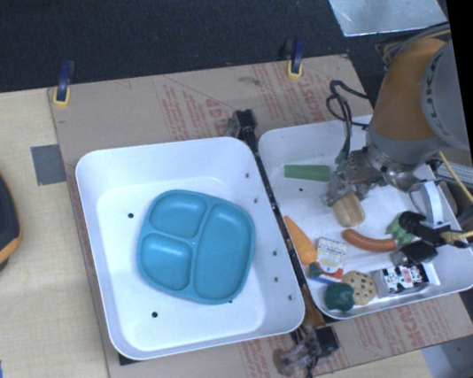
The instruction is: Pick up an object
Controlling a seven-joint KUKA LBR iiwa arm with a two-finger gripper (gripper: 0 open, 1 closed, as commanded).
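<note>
Pale wood surface point(42, 315) carries a brown cardboard sheet point(160, 107), held at its far edge by two clamps, with dark floor beyond. On the cardboard two shallow white bins sit side by side, glossy and round-cornered. The left bin point(112, 249), well away from the hand, holds a smooth blue plate point(196, 246) divided into three compartments. The hand point(344, 185) is low inside the right bin point(287, 144), below the grey wrist and orange band. Whether it is spread or closed cannot be told. A tan, rounded block point(348, 210) lies directly under the hand; contact cannot be told. A flat green strip point(307, 172) lies just beside the hand. Nearer the camera lie a sausage-shaped piece point(368, 240), an orange carrot shape point(300, 239), a speckled cookie point(359, 287) and a printed card point(404, 278).
</note>
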